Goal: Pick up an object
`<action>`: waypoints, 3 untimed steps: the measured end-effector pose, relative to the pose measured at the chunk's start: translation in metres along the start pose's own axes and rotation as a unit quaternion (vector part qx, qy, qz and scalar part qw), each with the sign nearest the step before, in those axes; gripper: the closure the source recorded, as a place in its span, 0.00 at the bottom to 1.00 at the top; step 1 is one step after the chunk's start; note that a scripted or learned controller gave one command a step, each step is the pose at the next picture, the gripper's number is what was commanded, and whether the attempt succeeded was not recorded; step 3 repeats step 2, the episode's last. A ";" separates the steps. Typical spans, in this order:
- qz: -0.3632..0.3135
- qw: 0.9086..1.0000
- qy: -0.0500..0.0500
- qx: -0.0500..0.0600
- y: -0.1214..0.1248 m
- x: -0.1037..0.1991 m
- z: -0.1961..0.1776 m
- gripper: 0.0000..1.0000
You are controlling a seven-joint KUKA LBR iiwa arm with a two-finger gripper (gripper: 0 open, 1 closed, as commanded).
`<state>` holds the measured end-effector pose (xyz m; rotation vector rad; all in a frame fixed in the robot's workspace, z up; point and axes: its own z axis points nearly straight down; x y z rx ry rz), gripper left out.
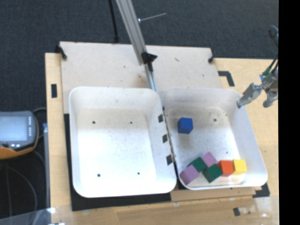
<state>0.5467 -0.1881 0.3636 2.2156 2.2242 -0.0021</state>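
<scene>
A blue cube (185,125) sits alone in the middle of the right bin (249,139). Along that bin's near edge lies a cluster of cubes: two purple (189,173) (209,160), two green (198,164) (213,173), one orange (227,167) and one yellow (239,166). My gripper (254,102) hangs at the right edge of the view, above the right bin's far right corner. It is open with nothing between its fingers, well to the right of the blue cube.
The left bin (117,139) lies beside the right one, their walls meeting at a divider with black clips. An aluminium pole (132,27) slants down to the bins' far junction. A grey device (16,131) sits off the bench's left.
</scene>
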 end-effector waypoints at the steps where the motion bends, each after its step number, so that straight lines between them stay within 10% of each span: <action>1: -0.001 1.000 -0.001 -0.005 -0.007 -0.012 -0.174 0.00; 3: 0.000 1.000 -0.001 -0.002 -0.002 -0.007 -0.175 0.00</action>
